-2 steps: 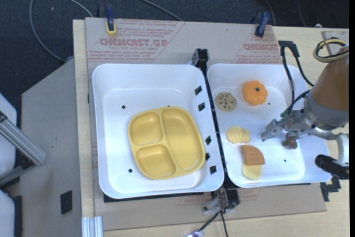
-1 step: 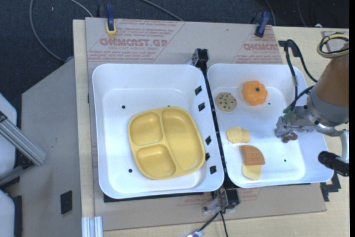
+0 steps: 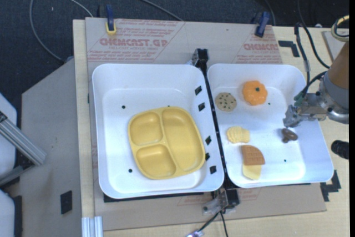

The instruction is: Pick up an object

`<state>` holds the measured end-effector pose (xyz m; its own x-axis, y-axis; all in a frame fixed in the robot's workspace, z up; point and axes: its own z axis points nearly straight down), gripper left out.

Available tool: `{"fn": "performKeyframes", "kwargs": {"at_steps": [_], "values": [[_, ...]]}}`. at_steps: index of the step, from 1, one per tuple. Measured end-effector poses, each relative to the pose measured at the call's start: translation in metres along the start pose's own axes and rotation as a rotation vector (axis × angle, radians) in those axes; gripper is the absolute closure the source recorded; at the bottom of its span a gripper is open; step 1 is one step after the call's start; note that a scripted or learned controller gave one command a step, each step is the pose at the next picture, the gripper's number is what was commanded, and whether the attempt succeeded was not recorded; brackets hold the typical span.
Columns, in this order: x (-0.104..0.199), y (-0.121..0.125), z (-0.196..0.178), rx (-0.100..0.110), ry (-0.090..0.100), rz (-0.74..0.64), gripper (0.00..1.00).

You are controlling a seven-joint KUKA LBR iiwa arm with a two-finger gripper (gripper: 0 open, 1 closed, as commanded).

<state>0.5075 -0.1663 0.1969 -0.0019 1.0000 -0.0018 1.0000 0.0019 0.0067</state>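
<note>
Arm: grey KUKA arm with its orange band, entering at the right edge of the frame, mid-height, over the right-hand rim of the right bin [image 3: 310, 172].
Gripper: gripper [image 3: 292, 119] low over the right side of the right bin; the finger state cannot be told from this angle, and nothing is visibly held.
Nearest candidate: small brown object [image 3: 288, 135], lying on the bin floor just below the gripper in the frame, near but seemingly not touching.
Key relation: the brown object lies down-frame and a hair left of the gripper; a short shift toward the lower edge of the frame would, in my judgement, put the tool over it.
Long axis: the brown object is too small to give a clear axis; it looks slightly wider left to right.
Other candidates: orange fruit [image 3: 254, 92] up-left of the gripper; round cookie [image 3: 226, 101] further left; pale yellow piece [image 3: 238, 134] left at about the brown object's height; toast slice [image 3: 252, 156] lower left, touching a yellow wedge [image 3: 251, 172] below it.
Left bin: left bin [image 3: 105, 136] holds a yellow divided plate [image 3: 166, 142], well apart from the gripper.
Task progress: judged not yet done; every item rests on a bin floor.
</note>
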Motion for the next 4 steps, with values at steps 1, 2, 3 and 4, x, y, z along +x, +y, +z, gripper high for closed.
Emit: {"fn": "performKeyframes", "kwargs": {"at_steps": [1, 2, 3, 4], "values": [[0.0, 0.0, -0.065, -0.002, -0.001, 0.0, 1.0], [0.0, 0.001, -0.088, 0.003, 0.001, 0.001, 1.0], [0.042, 0.025, -0.072, 0.007, 0.004, -0.003, 1.0], [0.088, 0.035, -0.063, 0.009, 0.004, -0.004, 1.0]]}}
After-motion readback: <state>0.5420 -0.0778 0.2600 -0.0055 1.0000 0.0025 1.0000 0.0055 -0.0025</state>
